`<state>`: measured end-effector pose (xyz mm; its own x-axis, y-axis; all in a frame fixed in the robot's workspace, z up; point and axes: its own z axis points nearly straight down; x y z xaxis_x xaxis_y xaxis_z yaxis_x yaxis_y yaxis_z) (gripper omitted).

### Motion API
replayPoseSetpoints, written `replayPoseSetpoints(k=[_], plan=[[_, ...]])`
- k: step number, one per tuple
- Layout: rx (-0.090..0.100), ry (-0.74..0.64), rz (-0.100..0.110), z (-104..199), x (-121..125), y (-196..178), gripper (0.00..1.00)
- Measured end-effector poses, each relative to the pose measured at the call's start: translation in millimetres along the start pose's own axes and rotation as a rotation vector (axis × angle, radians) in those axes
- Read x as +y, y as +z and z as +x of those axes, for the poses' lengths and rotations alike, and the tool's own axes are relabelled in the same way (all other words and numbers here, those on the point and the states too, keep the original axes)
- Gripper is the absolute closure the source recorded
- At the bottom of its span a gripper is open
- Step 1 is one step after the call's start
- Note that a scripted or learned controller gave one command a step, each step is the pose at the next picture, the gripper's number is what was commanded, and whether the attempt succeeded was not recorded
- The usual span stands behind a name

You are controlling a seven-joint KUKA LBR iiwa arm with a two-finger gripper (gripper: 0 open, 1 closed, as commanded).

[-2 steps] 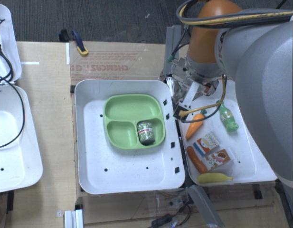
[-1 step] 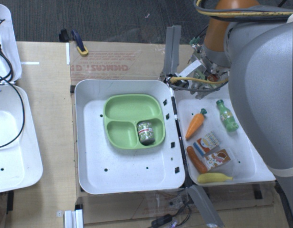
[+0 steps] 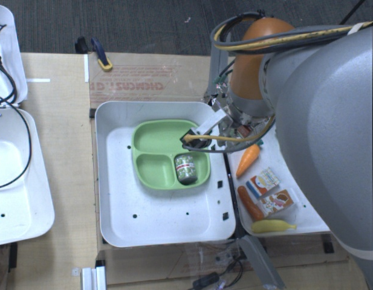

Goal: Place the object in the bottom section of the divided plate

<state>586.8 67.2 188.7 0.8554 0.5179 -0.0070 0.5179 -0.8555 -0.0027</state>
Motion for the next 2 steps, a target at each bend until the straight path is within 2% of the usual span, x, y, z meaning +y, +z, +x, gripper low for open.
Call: replayPoseSetpoints(k=[1,2], plan=[[-0.001,-0.052,0.0,-21.4,-12.3,0.6,1.0],[0.0,-0.192,-0.002,58.5,9.9,-0.5,1.0]])
